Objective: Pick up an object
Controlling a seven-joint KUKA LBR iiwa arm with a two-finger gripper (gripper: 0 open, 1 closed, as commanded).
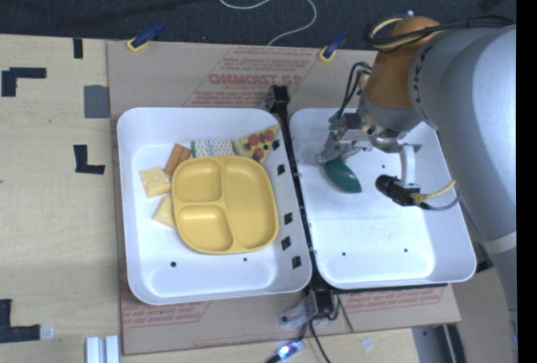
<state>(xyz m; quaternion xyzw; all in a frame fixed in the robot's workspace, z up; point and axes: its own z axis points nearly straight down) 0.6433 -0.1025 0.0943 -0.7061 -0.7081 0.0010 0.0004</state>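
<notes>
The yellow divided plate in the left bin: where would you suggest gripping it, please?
Probably the yellow divided plate is best taken by its raised rim on the near-right edge, coming from above. It lies flat, and that side faces bare left bin floor, while small items crowd its far and left edges.

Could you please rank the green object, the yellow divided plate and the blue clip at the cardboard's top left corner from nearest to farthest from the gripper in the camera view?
1. Green object: in the right bin, right at the gripper.
2. Yellow divided plate: in the left bin, to the gripper's left in the view.
3. Blue clip: on the cardboard's top left corner, beyond the left bin.
</notes>
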